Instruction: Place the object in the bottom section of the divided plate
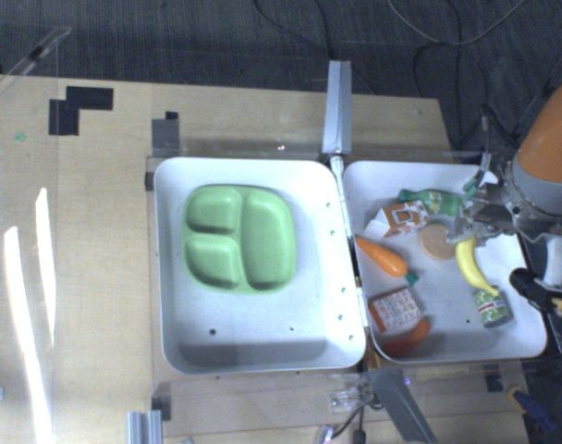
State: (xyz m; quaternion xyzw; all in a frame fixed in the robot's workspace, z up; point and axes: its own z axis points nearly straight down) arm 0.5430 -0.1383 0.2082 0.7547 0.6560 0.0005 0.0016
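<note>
A green divided plate (239, 239) lies in the left bin (170, 345), with two small sections on its left and one large section on its right. My gripper (473, 222) hangs low over the right bin (532, 340), just above the top end of a yellow banana (470, 266) and beside a round tan cookie (435, 242). An orange carrot (383, 257) lies near the divider between the bins.
The right bin also holds a green bottle (429, 200), a small orange-and-white carton (406, 218), a red packet (395, 308) over a red rounded item (409, 337), and a small can (493, 311). A metal post (337, 109) stands behind the bins.
</note>
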